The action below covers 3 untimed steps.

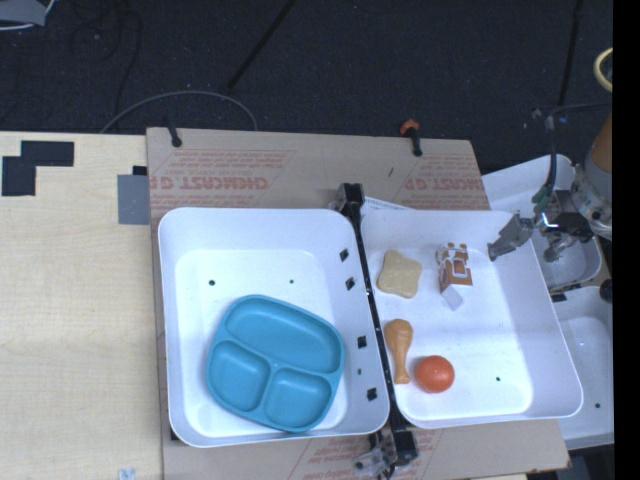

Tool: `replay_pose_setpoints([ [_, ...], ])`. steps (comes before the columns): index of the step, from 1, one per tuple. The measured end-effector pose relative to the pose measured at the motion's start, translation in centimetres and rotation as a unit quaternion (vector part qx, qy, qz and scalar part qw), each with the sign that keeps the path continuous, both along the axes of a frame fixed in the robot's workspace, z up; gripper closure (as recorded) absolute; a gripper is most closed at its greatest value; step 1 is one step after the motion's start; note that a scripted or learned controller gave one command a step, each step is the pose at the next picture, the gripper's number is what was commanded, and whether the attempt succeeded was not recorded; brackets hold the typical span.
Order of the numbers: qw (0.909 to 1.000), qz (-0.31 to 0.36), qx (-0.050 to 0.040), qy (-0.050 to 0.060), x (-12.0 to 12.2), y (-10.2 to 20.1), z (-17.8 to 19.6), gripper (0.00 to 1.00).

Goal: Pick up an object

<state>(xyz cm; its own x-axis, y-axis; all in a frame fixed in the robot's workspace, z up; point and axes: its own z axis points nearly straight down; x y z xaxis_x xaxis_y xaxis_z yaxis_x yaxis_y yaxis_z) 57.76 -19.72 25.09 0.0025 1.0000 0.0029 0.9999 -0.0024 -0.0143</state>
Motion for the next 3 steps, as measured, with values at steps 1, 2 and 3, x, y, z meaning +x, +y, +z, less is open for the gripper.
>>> replay_pose_setpoints([
  [1,1.0000,0.001,-0.0015,-0.007,0.2,0.0,0.8,0.00],
  [2,1.0000,0.001,-0.0008,-0.004,1.0,-0.3,-4.2,0.00],
  [3,1.0000,0.001,-0.0007,-0.004,0.9,0.2,-8.6,0.00],
])
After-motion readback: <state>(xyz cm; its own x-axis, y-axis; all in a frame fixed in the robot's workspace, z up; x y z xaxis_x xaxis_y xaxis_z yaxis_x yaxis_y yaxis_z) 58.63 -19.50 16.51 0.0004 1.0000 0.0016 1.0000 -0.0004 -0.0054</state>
